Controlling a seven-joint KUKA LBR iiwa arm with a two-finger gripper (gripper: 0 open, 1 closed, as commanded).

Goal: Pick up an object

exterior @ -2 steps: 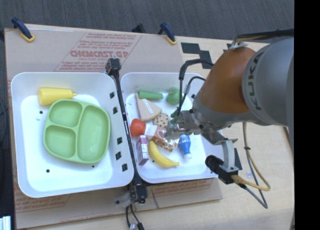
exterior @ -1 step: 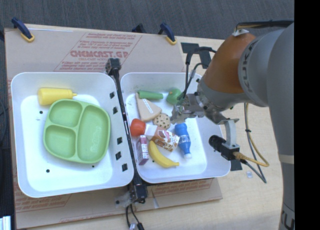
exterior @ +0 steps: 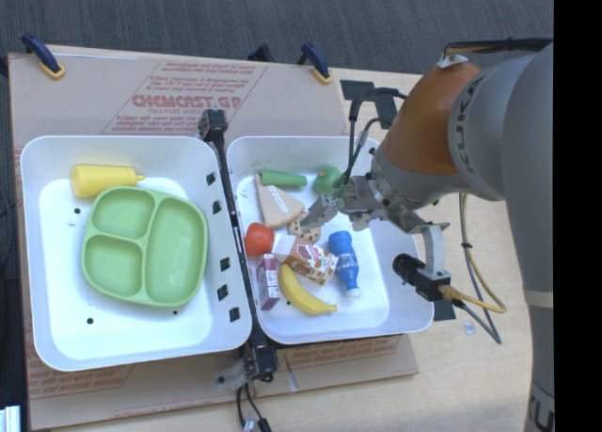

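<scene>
Gripper (exterior: 324,209) is hovering inside the right bin (exterior: 404,312), over the toy pile. Can't tell from this angle whether it's parted or closed, and nothing is visibly caught in it, so I'm treating it as empty.

Landmark is the blue bottle (exterior: 344,262). It's lying just below the gripper and slightly right of it in the camera view, long axis running roughly up-down in frame, cap end toward the bin's near wall. That's looking like the closest clean target.

Relative to the bottle:
- snack packet (exterior: 311,263) is sitting just left, touching or nearly so
- banana (exterior: 305,294) is lying lower left, curving toward the near wall
- red ball (exterior: 259,238) is further left, by the divider
- sandwich wedge (exterior: 278,204) is sitting upper left
- green pieces (exterior: 284,178) are lying above, near the far wall

Judgement: a grasp across the bottle's short axis is needing a small shift down-frame and a descent; the packet crowding its left side is the risk.

Left bin (exterior: 47,327) is holding a green plate (exterior: 146,247) and a yellow bottle (exterior: 103,179), well apart from the gripper.
</scene>
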